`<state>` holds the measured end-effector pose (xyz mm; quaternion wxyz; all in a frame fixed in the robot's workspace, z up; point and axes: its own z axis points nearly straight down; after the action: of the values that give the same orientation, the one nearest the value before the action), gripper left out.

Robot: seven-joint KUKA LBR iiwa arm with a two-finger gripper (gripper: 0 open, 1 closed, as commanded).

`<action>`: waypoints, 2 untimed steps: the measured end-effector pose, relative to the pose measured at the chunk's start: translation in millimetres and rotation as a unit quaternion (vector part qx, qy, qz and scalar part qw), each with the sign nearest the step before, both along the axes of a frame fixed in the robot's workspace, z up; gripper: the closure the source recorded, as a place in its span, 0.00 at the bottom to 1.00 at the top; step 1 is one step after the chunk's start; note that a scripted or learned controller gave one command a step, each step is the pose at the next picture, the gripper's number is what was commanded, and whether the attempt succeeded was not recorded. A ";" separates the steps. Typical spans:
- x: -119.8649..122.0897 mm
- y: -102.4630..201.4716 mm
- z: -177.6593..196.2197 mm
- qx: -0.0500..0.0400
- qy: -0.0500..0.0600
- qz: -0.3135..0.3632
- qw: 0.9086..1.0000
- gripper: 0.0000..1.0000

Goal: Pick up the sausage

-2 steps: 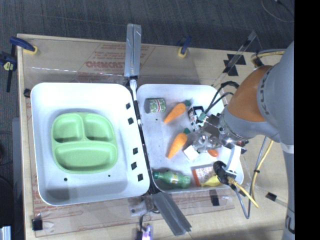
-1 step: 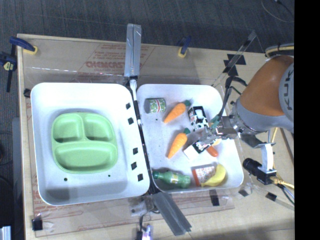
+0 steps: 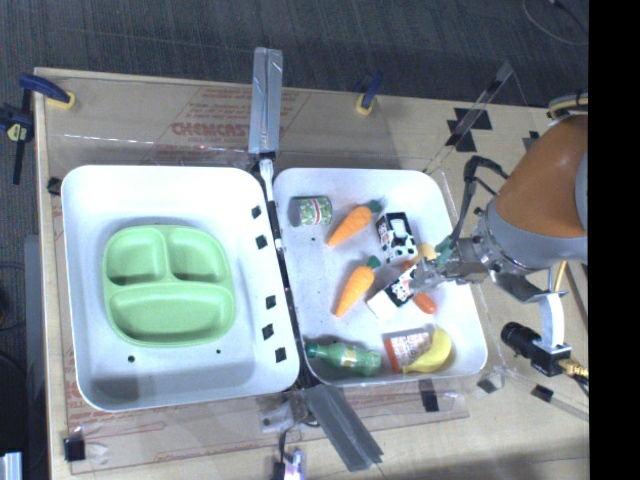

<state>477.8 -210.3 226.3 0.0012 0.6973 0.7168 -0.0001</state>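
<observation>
The bench [image 3: 130, 118] carries two shallow white bins side by side. The left bin [image 3: 80, 368] holds a green divided plate [image 3: 170, 285] with three compartments, lying flat near the bin's middle. The right bin [image 3: 320, 183] holds the loose items. A small can [image 3: 311, 210] with a green label lies on its side near the far left corner. Two carrots lie at a slant: the upper carrot [image 3: 349, 224] is just right of the can, and the lower carrot [image 3: 353, 287] is near the bin's middle. A black-and-white carton [image 3: 394, 234] lies just right of the upper carrot. A green bottle [image 3: 345, 358] lies on its side along the near wall, and a banana [image 3: 432, 354] lies at the near right corner with a small red-and-white packet [image 3: 406, 346] touching its left side. The sausage [image 3: 425, 302], a short red-orange piece, lies toward the right side of the right bin, above the banana and partly hidden by the gripper. The arm [image 3: 545, 193] reaches in from the right, and the gripper [image 3: 412, 280] is low over the right side of the right bin, just beside the sausage and a white black-spotted item [image 3: 398, 290]. Whether the gripper is closed on anything cannot be determined from this view.
</observation>
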 end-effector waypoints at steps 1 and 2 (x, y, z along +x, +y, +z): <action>0.0 0.0 3.2 0.000 0.001 0.092 0.996 1.00; -0.1 -0.4 3.2 0.000 0.001 0.092 0.996 0.00</action>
<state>477.7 -210.7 229.5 0.0008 0.6282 0.7781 -0.0004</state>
